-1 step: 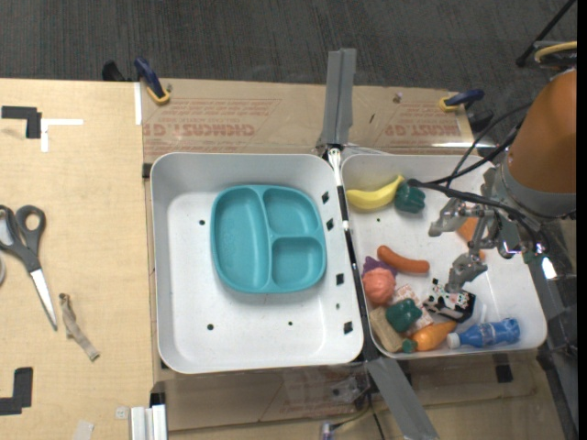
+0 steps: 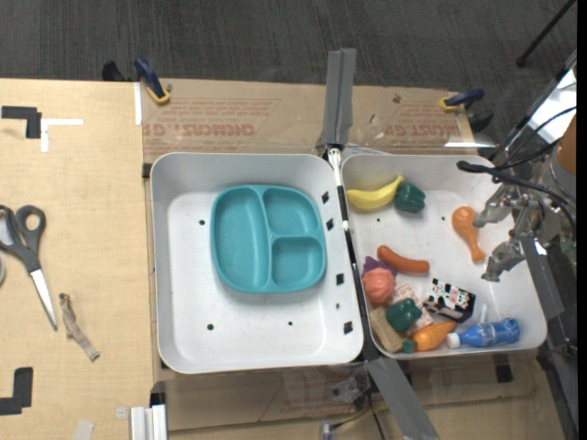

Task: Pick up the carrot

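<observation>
Your carrot [image 2: 431, 337] is a short orange toy with a green top, lying along the near wall of the right bin [image 2: 431, 177], between a green pepper [image 2: 402, 315] and a blue bottle [image 2: 486, 334]. Your hand [image 2: 512, 236] hovers spread open, holding nothing, above the bin's right side.

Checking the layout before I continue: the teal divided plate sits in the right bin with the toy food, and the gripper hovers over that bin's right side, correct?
Not quite. In the camera view the teal divided plate sits in the left bin; the toy food lies in the right bin, where the gripper hovers.
</observation>
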